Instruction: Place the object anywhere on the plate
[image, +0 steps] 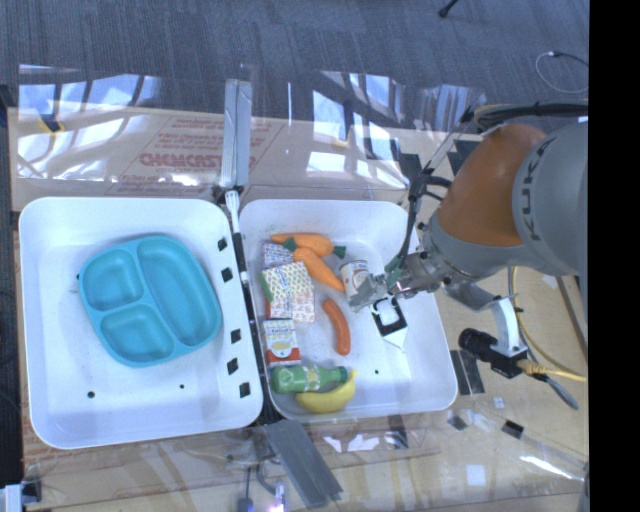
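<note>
Although the task names no particular object, the nearest candidate to the hand (383, 300) is a small can (353, 274) standing in the right bin (425, 385), at the centre right of the frame. The hand hangs low over the bin's right half, just right of and slightly below the can; whether they touch cannot be told. How far the hand is open cannot be made out from this slanted view, and nothing is seen held in it. A dark block with a white face (388, 316) sits directly under the hand; whether it is part of the hand or a loose item is unclear.

Left of the can lie two carrots (313, 256) at the bin's upper middle, a patterned carton (288, 290) below them, and a sausage (338, 326) running down the bin's centre. A smaller carton (281, 340), a green bottle (305, 378) and a banana (328, 396) crowd the lower edge.

Handling, as judged: the can looks rigid and light, probably a toy, with a smooth curved wall that could slip or roll if pinched off-centre. A grip across its middle, from above, seems soundest. The neighbouring carrot could be nudged on approach.

The blue divided plate (148, 300) lies in the left bin (40, 400), centre left of the frame, well apart from the hand, across the divider (236, 290) between the bins.
</note>
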